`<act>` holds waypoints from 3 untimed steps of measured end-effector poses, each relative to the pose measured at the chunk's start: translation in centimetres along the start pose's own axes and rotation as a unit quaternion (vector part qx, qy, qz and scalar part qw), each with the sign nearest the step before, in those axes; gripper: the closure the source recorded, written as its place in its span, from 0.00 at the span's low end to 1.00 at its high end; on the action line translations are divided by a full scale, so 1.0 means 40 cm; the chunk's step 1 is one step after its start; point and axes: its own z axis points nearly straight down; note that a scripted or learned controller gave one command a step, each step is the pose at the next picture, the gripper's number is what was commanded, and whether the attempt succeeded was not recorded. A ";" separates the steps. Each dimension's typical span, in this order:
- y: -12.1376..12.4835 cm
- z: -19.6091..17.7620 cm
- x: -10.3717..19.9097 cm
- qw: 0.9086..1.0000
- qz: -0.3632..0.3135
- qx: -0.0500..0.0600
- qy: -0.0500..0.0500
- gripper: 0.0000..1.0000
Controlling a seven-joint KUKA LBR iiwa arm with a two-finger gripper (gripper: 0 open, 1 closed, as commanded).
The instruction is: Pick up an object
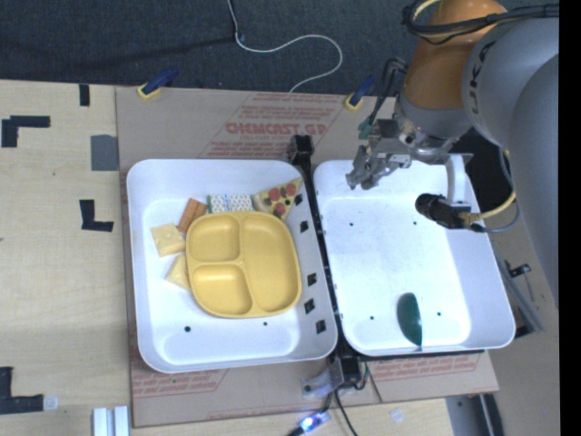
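Observation:
My gripper [363,176] hangs over the far left corner of the right bin [472,262], with nothing between its fingers, which point down toward the bin floor. A dark green oval object [410,319] lies on the near side of the right bin, far from the gripper. In the left bin [145,243] a yellow divided plate [243,263] lies over several small pieces: a tan square [168,239], an orange-brown piece [192,213], a patterned strip [229,203] and a colourful piece [280,196].
The bins sit side by side on a cardboard sheet [254,125], with a black divider strip [313,243] between them. A white cable [290,44] loops over the dark surface behind. The grey arm [508,71] crosses the right bin's far right corner.

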 end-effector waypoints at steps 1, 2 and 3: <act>0.012 -0.025 0.141 1.000 -0.001 -0.001 0.001 1.00; 0.010 0.013 0.252 1.000 0.000 0.001 0.000 1.00; 0.040 -0.003 0.284 1.000 0.001 -0.001 0.000 1.00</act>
